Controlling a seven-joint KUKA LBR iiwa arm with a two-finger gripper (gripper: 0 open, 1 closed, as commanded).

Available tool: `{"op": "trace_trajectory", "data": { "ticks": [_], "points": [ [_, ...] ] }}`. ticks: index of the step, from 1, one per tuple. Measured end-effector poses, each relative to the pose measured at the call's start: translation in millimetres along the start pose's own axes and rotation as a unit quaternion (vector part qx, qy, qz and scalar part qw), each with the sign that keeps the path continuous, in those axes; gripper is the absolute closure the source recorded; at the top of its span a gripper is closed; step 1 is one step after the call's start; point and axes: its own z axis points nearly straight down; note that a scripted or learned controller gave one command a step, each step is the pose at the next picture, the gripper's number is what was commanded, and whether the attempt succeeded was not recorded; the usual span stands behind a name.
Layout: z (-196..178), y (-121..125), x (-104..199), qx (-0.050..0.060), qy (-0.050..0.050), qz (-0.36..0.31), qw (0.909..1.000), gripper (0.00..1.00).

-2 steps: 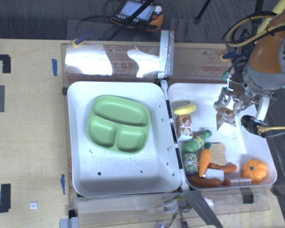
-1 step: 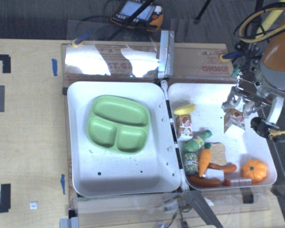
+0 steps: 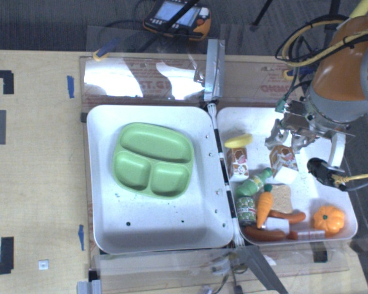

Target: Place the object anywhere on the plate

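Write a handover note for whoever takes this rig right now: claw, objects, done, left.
Claw: over the upper part of the right bin, just above a small brown packet. I cannot tell whether its fingers are open or shut, or whether the packet is gripped.
Plate: the green divided plate sits in the left bin, nothing on it.
Objects: all in the right bin, including a carrot, an orange pumpkin, a sausage and a yellow piece.
Done: nothing placed yet.
Left: confirm a grasp, carry one object across to the plate, release.
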Motion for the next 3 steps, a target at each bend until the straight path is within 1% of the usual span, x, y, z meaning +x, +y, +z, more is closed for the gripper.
{"op": "trace_trajectory", "data": {
  "ticks": [1,2,3],
  "points": [
    [19.8,-2.1,98.2,-0.002,0.000,0.011,0.9999,1.00],
    [14.6,-17.0,164.8,-0.003,0.000,-0.079,0.9969,1.00],
    [30.0,-20.1,216.7,-0.003,0.000,-0.120,0.9928,1.00]
  ]
}}
